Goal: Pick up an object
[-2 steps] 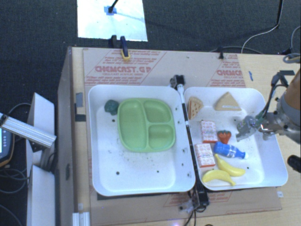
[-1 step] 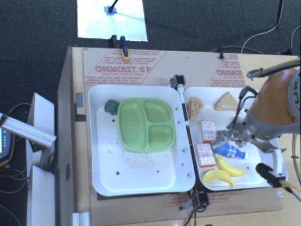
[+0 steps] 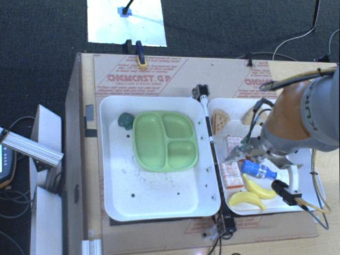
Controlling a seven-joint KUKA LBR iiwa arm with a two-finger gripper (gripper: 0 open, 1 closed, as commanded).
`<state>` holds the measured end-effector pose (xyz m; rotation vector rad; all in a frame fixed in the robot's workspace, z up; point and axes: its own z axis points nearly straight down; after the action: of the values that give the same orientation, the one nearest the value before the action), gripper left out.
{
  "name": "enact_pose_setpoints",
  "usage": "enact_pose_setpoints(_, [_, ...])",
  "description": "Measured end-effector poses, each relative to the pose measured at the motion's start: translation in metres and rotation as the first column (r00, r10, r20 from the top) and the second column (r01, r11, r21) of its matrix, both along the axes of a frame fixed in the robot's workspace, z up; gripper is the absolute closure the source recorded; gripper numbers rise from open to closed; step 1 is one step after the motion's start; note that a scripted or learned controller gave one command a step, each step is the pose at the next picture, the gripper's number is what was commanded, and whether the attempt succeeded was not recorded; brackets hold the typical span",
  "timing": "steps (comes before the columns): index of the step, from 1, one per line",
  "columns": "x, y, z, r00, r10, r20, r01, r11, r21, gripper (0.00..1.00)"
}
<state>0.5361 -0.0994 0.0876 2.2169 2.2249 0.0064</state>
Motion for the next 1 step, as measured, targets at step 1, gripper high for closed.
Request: enact_pose_setpoints(1, [0.0085,-0.0214,-0.0027,1.000,-0.002,-0.001,0.002,1.000,-0.003,0.00])
